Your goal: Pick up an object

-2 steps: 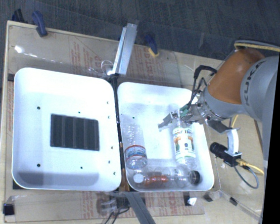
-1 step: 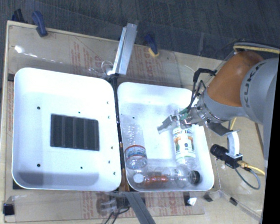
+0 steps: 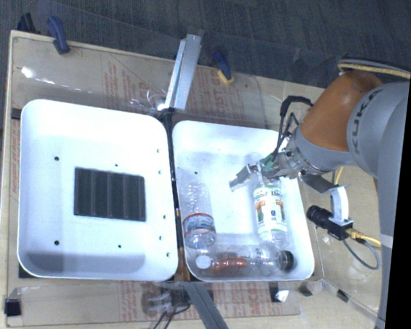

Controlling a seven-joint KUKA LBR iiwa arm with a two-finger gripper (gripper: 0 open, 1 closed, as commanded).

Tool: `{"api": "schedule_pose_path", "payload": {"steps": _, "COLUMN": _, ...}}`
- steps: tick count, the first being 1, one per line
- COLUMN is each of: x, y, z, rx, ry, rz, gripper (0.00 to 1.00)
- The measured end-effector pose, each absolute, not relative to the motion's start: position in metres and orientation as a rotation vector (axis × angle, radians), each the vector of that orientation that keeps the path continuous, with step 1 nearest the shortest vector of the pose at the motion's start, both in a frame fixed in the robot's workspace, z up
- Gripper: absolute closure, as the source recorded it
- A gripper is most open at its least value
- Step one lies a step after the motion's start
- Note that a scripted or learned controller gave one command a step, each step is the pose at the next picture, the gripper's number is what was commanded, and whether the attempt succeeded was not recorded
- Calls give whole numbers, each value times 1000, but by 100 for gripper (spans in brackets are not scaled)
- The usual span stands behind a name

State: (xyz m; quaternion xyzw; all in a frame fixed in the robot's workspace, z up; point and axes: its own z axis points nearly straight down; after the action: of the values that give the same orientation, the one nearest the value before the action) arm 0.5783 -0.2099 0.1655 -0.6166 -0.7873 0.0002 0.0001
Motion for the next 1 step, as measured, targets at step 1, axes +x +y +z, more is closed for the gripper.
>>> {"api": "schedule_pose_path", "payload": {"steps": 1, "x": 554, "y": -209, "z": 170, "rx": -1818, "ry": -2557, "rz": 2, "gripper": 0}}
